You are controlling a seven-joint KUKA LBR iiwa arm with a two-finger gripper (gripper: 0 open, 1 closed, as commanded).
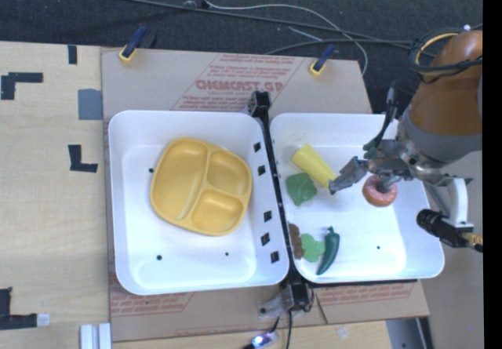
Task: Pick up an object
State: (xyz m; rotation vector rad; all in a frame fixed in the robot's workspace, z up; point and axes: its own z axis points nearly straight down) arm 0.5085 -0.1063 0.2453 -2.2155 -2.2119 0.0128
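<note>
My gripper (365, 183) hangs low over the right bin (423, 261), open, with one dark finger (343, 178) splayed out to the left. A pinkish-red round object (380, 194) lies just under the gripper's right side, partly covered by it; I cannot see it clamped. A yellow block (314, 165) and a green leafy piece (301, 188) lie just left of the splayed finger. At the bin's front left are a dark green pepper (328, 252), a small light green piece (311, 246) and a brown bit (294, 235).
The left bin (133, 261) holds a yellow compartment plate (202, 185). A black divider (271, 198) runs between the bins. The arm's grey and orange wrist (443, 104) looms over the right bin's far right side.
</note>
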